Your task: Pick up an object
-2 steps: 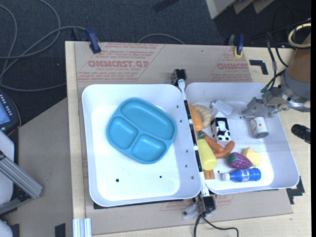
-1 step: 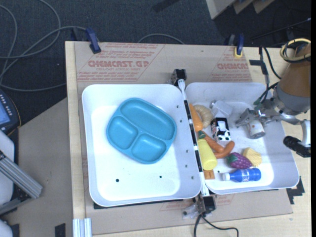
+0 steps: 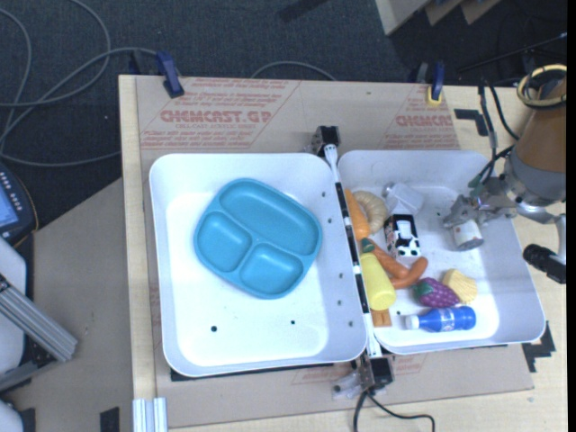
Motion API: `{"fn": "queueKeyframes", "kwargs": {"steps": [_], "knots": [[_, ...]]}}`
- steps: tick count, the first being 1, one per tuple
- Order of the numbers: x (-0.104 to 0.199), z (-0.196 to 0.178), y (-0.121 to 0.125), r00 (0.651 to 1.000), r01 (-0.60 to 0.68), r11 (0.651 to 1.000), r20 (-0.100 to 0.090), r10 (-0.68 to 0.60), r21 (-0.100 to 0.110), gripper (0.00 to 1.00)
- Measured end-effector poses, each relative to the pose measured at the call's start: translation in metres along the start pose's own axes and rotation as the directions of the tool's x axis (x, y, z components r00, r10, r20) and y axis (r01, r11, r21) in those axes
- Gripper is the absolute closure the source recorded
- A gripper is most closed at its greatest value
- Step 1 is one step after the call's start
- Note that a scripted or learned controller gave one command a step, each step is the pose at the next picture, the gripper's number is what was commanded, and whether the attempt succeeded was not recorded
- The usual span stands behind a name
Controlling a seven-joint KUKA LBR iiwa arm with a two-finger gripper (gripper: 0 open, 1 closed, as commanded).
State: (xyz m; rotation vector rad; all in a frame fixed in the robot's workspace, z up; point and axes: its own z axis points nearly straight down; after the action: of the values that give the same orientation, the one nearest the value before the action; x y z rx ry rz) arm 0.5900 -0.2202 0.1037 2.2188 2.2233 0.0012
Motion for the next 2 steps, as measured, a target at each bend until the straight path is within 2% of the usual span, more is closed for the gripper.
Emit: {"fn": "queueKeyframes", "kwargs": {"steps": [1, 2], "knots": [[0.104, 0.018, -0.012, 1.0, 0.005, 1.0, 0.0, -0.005, -0.001, 1.0], [0.125, -0.01, -0.012, 1.0, -0.002, 1.0, -0.004, 0.002, 0.021, 1.0]]}}
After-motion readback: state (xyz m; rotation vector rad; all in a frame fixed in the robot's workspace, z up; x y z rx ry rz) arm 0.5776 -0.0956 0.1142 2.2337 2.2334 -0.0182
